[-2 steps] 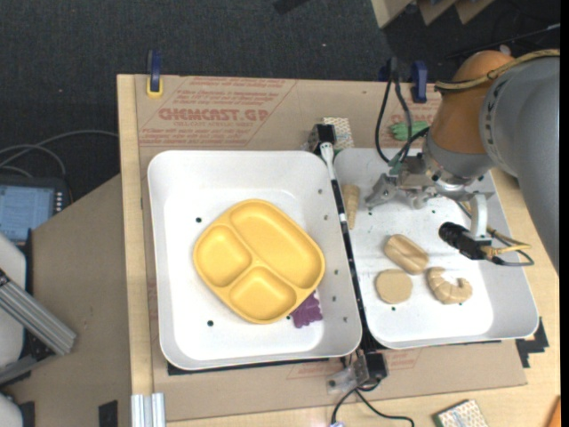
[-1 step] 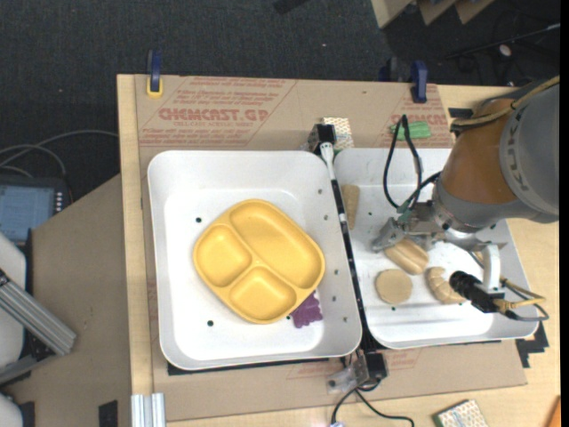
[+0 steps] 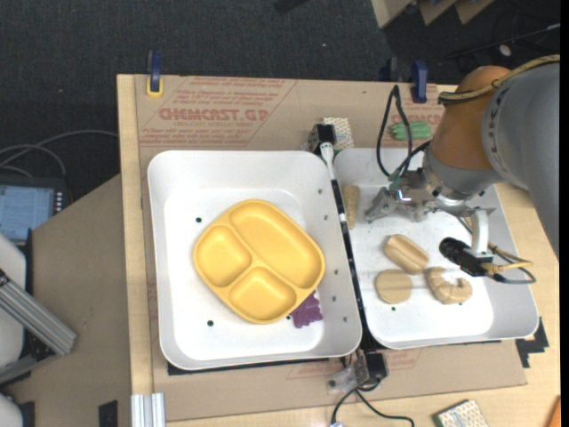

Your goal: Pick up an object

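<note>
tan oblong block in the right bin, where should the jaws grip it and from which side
Take the tan oblong block across its narrow middle, coming from straight above. It lies flat and slanted in the right bin, so I'd turn the jaws square to its long axis.

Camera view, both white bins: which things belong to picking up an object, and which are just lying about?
For the job: gripper; three tan rounded pieces in the right bin; yellow divided plastic plate and small purple piece in the left bin.
Lying about: green object behind the right bin; blue clamps on the board's back edge.
</note>
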Motion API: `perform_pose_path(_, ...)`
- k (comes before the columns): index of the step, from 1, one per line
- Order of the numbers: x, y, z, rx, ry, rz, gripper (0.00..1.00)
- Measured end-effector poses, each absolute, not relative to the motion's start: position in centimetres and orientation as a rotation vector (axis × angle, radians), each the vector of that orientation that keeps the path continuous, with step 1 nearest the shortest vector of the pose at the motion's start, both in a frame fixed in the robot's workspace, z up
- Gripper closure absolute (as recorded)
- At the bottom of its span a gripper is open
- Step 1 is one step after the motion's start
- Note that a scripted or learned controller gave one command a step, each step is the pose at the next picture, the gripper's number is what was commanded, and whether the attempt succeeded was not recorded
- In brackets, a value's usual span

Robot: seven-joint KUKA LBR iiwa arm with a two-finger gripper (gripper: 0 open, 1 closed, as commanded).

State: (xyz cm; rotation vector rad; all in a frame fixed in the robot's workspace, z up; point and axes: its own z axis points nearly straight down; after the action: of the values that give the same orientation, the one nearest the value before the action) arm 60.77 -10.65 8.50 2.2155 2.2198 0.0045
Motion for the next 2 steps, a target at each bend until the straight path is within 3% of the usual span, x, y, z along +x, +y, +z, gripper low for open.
perform_pose_path(1, 53.1, -9.1, 8.4, 2.228, 2.224, -0.005, 0.00)
perform_pose_path(2, 59.7, -12.0, 8.5, 2.215, 2.218, 0.003, 0.00)
